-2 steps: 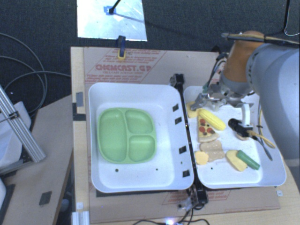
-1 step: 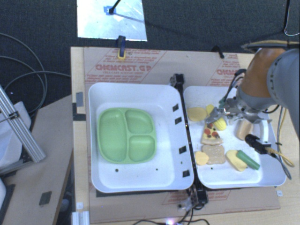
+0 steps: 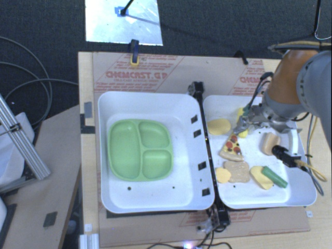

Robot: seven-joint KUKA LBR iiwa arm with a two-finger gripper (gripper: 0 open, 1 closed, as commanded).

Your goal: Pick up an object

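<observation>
My gripper [image 3: 242,125] reaches in from the right and hangs low over the upper middle of the right bin [image 3: 303,191]. Its tip is just above the pizza slice [image 3: 231,149] and right of a pale yellow round piece [image 3: 219,126]. A small yellow item [image 3: 243,134] lies right under the tip, partly hidden by it. Lower in that bin lie a slice of toast [image 3: 239,171], a small yellow disc [image 3: 223,176], a yellow wedge [image 3: 260,176] with a green stick [image 3: 274,177] across it, and a beige roll [image 3: 268,142].
The left bin [image 3: 119,196] holds a green divided plate [image 3: 139,149]. A black divider [image 3: 205,149] with clips runs between the bins. The arm's grey body and orange band [image 3: 290,82] cover the right bin's upper right corner. Cables trail along the right rim [image 3: 306,165].
</observation>
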